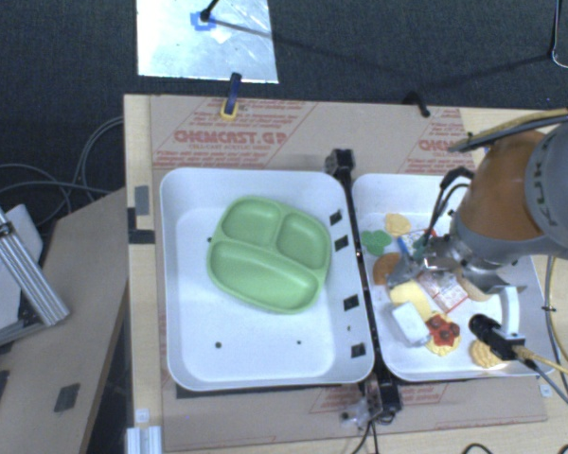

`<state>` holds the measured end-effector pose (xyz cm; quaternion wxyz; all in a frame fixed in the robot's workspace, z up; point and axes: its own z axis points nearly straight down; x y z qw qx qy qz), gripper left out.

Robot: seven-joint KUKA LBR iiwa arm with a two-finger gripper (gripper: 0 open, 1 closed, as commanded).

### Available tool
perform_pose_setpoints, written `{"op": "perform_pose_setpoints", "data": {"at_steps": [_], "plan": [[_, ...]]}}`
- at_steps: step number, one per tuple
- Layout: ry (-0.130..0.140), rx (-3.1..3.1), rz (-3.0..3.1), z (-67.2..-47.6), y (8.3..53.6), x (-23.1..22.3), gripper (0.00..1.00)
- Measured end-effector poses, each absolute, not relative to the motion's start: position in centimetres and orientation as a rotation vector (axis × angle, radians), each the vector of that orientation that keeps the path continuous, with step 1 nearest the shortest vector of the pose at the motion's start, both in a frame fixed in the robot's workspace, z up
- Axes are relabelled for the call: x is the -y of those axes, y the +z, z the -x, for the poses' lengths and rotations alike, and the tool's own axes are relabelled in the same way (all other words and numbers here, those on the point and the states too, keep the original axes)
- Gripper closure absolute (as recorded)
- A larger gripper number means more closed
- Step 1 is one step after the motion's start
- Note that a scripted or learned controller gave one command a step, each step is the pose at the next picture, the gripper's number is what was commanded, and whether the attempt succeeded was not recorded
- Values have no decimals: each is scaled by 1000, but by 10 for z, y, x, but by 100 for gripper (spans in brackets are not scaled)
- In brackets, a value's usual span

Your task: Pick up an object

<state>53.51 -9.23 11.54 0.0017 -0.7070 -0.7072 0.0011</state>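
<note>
Toy food (409, 301) beneath arm's (511, 201) lowered wrist.

Arm (525, 192) cut off at right edge. It covers part of right bin (407, 185) and the small items (426, 310) beneath. Pincer (418, 263) fingers blurred among clutter; state indeterminate. Items too small to identify.

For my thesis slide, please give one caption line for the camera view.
KUKA arm's gripper lowered among small toy food items in the right bin; a green divided plate lies in the left bin.
</note>
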Motion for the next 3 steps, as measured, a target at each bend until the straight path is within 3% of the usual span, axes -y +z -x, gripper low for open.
{"op": "perform_pose_setpoints", "data": {"at_steps": [1, 2, 3], "plan": [[-2, 2226, 2230, -538, 89, 96, 0], [-11, 2234, 2242, -541, 102, 98, 100], [-6, 2229, 2222, -544, 166, 102, 100]]}}
